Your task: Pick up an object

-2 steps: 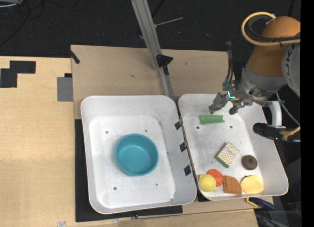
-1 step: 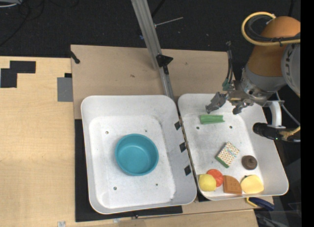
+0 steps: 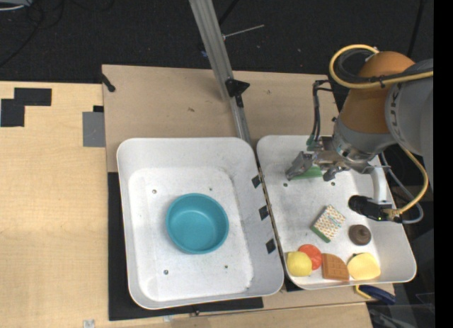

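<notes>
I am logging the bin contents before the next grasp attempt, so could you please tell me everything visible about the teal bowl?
The teal bowl is round, plain and smooth, plastic by its look, with a slightly darker inside. It stands upright, mouth up, with nothing visible in it, near the middle of the left bin, resting on the white floor. Nothing else touches it. The gripper is over the right bin, well apart from it.

Teal bowl [image 3: 197, 223]; brown disc [image 3: 359, 234], perhaps a doughnut.
</notes>
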`<action>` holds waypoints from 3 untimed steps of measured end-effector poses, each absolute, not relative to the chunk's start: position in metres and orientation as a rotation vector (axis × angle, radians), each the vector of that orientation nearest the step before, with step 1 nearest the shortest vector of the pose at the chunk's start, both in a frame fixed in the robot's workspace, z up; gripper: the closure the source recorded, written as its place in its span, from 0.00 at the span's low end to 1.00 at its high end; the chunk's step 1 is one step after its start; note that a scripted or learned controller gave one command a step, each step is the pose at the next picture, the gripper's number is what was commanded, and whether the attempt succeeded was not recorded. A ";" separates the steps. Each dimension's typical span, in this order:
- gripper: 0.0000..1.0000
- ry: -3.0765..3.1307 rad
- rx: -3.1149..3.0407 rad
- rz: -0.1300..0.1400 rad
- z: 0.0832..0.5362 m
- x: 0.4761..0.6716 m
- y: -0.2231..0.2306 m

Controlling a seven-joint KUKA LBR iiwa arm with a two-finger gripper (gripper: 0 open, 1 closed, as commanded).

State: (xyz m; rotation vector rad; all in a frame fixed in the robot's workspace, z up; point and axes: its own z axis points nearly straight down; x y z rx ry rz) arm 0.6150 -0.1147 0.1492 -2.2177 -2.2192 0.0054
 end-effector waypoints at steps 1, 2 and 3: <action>0.00 -2.219 -2.218 0.005 0.096 0.614 -0.114; 1.00 -2.220 -2.223 0.000 0.109 0.615 -0.115; 1.00 -2.224 -2.225 -0.004 0.169 0.609 -0.117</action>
